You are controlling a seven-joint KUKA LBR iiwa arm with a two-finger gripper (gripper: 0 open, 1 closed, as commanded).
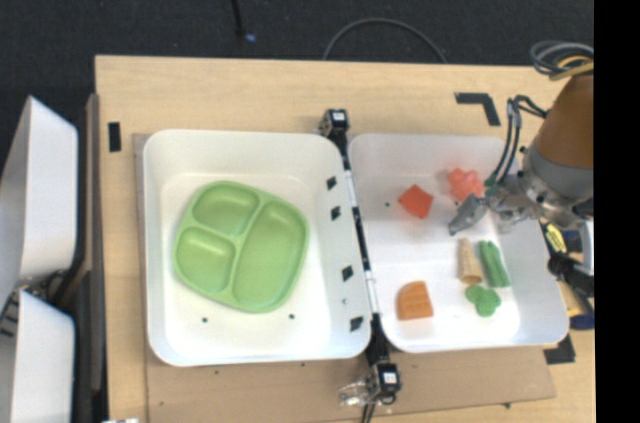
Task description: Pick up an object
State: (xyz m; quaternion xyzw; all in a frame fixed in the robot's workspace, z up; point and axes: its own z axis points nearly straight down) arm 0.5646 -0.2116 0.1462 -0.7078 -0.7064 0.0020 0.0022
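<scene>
The right bin [440, 336] holds several small objects: a red block [416, 202], a pink piece [462, 181], a tan cylinder [469, 261], a green stick [492, 263] with a green lump [484, 301] below it, and an orange block [414, 300]. My gripper [490, 216] hovers over the bin's right half, just below the pink piece and above the tan cylinder and green stick. It stands open, one grey finger [463, 215] angled toward the red block, and nothing sits between the fingers.
The left bin [160, 311] carries a green divided plate [242, 245]. A ridge with black clips [352, 241] separates the two bins. Cables [565, 61] and the arm's body crowd the bench's right side.
</scene>
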